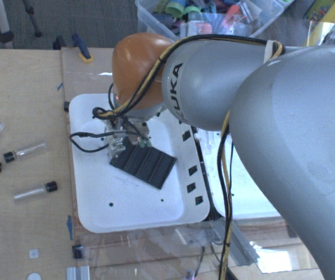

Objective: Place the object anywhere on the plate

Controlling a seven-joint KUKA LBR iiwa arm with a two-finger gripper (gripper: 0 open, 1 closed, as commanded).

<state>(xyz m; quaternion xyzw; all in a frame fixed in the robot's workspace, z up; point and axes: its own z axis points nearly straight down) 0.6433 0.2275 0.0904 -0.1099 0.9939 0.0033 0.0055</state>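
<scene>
The gripper [122, 142] is hanging low over the left bin [91, 214], its tip just touching the dark ribbed plate [144, 165] lying near the bin's middle, though its grip is impossible to judge.

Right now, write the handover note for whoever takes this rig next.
Gripper: low over the left bin, right at the upper left end of the dark ribbed block; wrist and cables hide whether it grips anything.
Block: lying flat on the left bin's floor.
Plate: I can't make one out from here; the arm covers most of the right bin.
Done: no placement visible.
Left: confirm a grasp, find the plate, set the block on it.
</scene>
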